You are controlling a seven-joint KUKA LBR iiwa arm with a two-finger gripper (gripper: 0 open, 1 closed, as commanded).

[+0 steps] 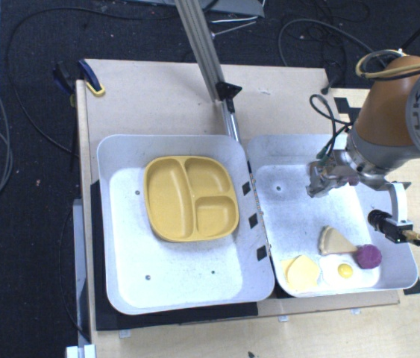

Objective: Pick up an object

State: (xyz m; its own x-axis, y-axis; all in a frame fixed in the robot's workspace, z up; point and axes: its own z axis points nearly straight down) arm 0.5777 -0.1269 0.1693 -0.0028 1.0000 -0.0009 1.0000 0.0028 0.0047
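In the right bin [284, 200] lie several small food toys near the front: a tan wedge like a bread slice [334, 240], a purple lump [368, 256], a fried egg [342, 271] and a pale yellow disc [303, 272]. My gripper [321, 182] hangs over the middle of the right bin, behind and above these toys, apart from them. Nothing shows between its fingers.
The left bin [120, 222] holds a yellow divided plate [192, 198]. A metal pole [202, 43] slants down to the gap between the bins. Black cables trail from the wrist at the right. A small black fitting [387, 226] sits by the right bin's edge.
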